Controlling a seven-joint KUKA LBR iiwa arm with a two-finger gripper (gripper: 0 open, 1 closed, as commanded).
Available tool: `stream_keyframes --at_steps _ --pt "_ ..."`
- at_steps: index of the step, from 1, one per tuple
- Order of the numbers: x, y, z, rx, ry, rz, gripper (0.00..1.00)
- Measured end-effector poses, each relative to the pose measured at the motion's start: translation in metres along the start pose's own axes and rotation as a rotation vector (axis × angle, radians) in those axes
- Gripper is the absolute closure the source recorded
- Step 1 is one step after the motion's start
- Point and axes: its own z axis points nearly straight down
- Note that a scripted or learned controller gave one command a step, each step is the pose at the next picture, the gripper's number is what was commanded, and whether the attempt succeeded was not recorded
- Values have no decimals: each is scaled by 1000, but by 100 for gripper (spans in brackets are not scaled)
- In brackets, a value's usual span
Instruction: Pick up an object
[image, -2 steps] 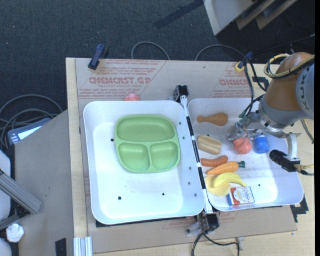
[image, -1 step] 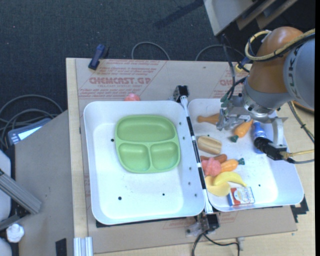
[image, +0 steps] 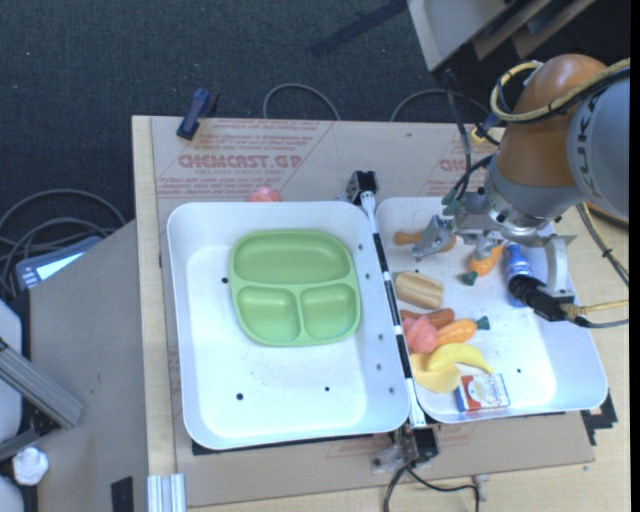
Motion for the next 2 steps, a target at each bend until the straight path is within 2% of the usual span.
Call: stream_keyframes --at_steps 1,2 --pt "-36 73 90 -9 -3 0 0" --pt "-37 76 74 -20 -7 0 100"
